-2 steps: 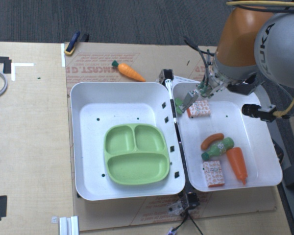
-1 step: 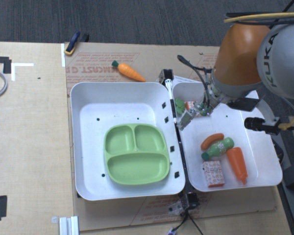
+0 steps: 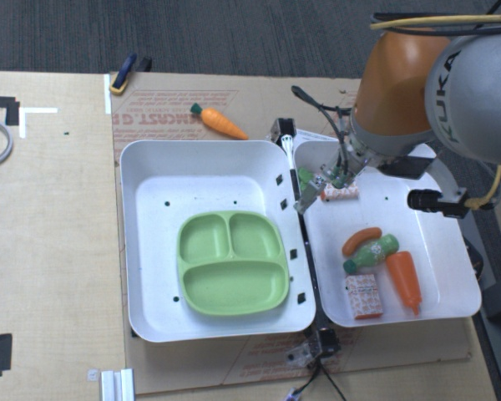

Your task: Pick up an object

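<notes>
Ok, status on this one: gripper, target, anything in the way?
Gripper low at right bin's back-left corner, over small pink-white packet. Grasp unconfirmed. Bin wall close beside.

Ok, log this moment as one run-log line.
arm: over right bin | gripper: low, upper-left corner, at small pink-white item | grasp: unconfirmed

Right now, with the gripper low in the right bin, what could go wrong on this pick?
The gripper sits close to the bin wall, so a descent could strike the rim. The small pink-and-white item beside it is tight against that corner and may slip away. The arm hides much of the bin's back area, so contact is hard to confirm.
</notes>
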You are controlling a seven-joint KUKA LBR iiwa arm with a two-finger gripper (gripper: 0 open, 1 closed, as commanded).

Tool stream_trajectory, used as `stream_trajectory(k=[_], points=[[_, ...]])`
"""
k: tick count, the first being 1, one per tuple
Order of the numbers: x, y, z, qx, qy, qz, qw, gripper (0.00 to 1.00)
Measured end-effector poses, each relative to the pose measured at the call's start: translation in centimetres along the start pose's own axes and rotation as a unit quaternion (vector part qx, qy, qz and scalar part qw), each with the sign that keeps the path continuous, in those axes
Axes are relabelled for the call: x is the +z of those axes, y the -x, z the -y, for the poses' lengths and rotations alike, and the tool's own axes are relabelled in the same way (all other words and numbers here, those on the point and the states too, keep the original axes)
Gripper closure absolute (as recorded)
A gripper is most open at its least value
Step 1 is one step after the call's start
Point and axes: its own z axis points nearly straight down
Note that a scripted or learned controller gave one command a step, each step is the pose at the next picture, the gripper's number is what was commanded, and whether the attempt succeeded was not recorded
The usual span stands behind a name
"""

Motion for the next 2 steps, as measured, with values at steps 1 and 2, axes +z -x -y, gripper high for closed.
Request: stream_trajectory(k=[1,2], points=[[0.0,-4.6,3.9,-0.189,0.0,-0.001,0.982,0.0],[0.0,1.7,-2.2,-0.321,0.001,0.001,0.9469,0.0]])
